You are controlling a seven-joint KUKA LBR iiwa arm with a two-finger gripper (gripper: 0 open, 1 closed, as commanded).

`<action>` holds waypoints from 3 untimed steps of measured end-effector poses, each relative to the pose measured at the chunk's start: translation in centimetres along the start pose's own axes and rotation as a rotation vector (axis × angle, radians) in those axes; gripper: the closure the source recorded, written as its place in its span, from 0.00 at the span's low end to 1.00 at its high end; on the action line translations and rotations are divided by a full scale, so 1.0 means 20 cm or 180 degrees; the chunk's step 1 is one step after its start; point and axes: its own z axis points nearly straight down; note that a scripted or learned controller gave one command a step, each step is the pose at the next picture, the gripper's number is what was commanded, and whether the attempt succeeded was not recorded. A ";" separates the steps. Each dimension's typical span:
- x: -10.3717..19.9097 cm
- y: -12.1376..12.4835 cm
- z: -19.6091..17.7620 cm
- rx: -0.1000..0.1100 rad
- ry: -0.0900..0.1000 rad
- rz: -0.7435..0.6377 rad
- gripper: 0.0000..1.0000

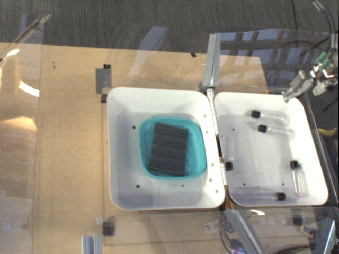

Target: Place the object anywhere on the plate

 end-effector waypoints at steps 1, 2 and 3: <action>-0.29 -0.32 -0.01 0.0011 -0.0004 0.0277 0.00; -0.44 -0.35 -0.01 0.0012 -0.0007 0.0683 0.00; -0.44 -0.35 -0.01 0.0013 -0.0007 0.1089 0.00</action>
